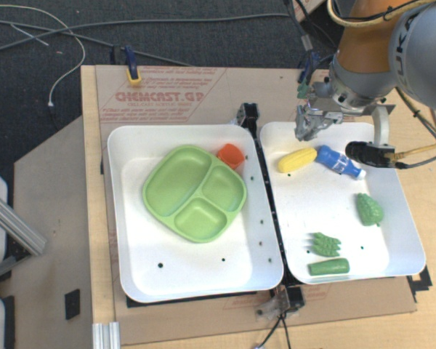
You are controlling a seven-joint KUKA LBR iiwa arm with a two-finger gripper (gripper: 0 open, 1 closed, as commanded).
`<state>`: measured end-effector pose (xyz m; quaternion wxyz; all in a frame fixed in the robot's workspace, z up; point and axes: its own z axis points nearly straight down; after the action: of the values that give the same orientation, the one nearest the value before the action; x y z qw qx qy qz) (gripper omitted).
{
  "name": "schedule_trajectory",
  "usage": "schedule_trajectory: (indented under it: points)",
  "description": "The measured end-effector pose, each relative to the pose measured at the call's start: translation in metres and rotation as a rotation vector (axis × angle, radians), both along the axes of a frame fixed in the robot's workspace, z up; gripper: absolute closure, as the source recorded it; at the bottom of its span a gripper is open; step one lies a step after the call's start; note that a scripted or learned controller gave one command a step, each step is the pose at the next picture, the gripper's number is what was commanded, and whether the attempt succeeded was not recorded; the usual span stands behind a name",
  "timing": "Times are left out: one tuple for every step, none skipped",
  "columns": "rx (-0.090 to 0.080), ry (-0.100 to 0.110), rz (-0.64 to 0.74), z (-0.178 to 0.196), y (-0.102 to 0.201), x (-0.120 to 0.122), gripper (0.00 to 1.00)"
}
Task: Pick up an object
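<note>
My gripper [306, 131] hangs over the far left part of the right bin [392, 257], just above and behind a yellow corn-shaped toy [296, 159]. Nothing shows between its fingers. A blue bottle [339, 161] lies right of the yellow toy. Further toward the front are a bumpy green toy [369, 209], a small green leafy piece [324, 244] and a green cylinder [328, 267]. In the left bin [131, 267] lies a green divided plate [195, 193] with an orange object [231, 154] at its far edge.
The bins sit on a cardboard sheet [160, 86] with a blue and yellow clamp [132, 65] at its far edge. A black clip [248, 114] stands between the bins at the back. Cables [51, 27] trail on the dark floor.
</note>
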<state>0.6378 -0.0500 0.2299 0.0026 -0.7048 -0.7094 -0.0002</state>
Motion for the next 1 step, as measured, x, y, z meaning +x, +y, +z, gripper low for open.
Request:
schedule_trajectory:
  points:
    - [0.0,-0.001,0.001,0.0067,0.0617,-0.0115,1.0]
